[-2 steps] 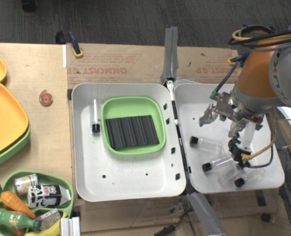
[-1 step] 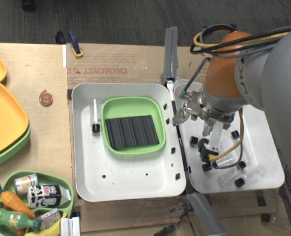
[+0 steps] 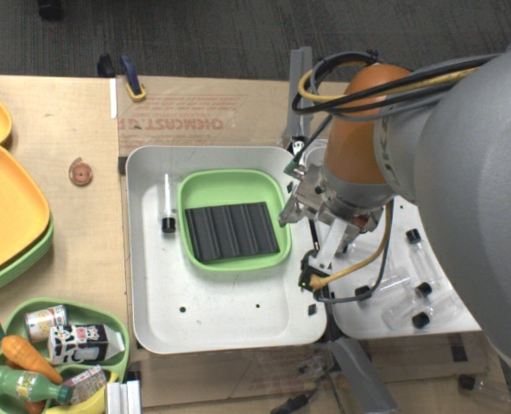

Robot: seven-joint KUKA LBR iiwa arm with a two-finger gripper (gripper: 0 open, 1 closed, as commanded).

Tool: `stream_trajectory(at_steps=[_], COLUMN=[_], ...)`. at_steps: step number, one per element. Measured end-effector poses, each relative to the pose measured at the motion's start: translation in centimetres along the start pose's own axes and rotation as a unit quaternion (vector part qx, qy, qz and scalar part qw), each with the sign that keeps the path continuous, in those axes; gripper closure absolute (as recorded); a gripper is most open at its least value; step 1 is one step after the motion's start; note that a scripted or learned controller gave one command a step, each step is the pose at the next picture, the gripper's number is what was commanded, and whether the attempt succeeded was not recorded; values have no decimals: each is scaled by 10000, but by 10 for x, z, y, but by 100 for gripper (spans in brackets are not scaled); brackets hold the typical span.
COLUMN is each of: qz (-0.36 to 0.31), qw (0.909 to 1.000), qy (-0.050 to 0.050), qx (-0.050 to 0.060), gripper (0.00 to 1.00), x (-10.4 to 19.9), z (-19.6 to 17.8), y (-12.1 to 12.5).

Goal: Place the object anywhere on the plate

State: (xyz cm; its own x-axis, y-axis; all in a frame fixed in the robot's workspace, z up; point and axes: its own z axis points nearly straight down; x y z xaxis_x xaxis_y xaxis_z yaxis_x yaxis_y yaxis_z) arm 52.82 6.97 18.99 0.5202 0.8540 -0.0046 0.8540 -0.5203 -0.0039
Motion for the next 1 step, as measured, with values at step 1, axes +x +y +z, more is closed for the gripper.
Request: stream_trajectory(at_steps=[1], qz=[354], qw=[9994], qy=[5], qx=[-12], gripper=[0], x=[5], z=[-28], y=[-7])
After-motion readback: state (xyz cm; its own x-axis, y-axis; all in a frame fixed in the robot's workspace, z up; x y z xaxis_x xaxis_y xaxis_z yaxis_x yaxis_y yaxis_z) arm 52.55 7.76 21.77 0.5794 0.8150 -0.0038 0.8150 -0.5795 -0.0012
